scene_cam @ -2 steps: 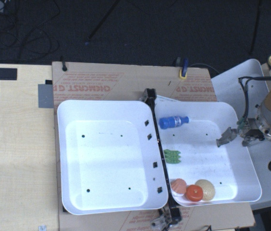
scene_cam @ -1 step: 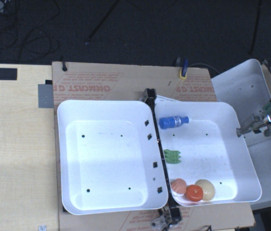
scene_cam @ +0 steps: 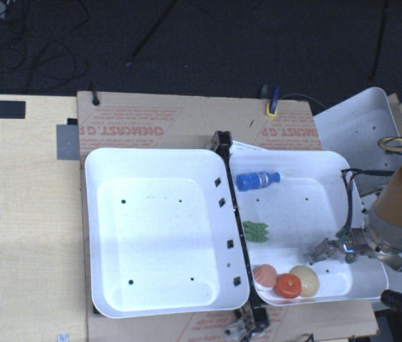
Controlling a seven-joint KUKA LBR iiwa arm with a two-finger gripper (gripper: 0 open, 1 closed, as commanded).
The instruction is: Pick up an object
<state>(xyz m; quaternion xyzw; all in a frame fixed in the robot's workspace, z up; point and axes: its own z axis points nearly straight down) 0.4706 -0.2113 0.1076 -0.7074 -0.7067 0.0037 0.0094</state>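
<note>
Claw first: my gripper (scene_cam: 327, 251) hangs low over the right side of the right bin (scene_cam: 315, 164), fingers spread apart with nothing between them.

Working left to right, the left bin (scene_cam: 108, 164) offers nothing to take. In the right bin, a blue bottle (scene_cam: 257, 181) lies on its side at the far left; I judge it light, stiff and slick, likely to roll, so I'd close across the body rather than the cap. Nearer me sits a small green toy (scene_cam: 255, 231), probably soft and low, hard to pinch.

At the near edge three pieces cluster, touching: a pinkish round (scene_cam: 264, 275), a red tomato-like piece (scene_cam: 288, 286) and a pale round one (scene_cam: 306, 279). That last lies closest to my fingers; it looks light and rigid, smooth enough to squirt free, so I'd grip across its widest part.
</note>
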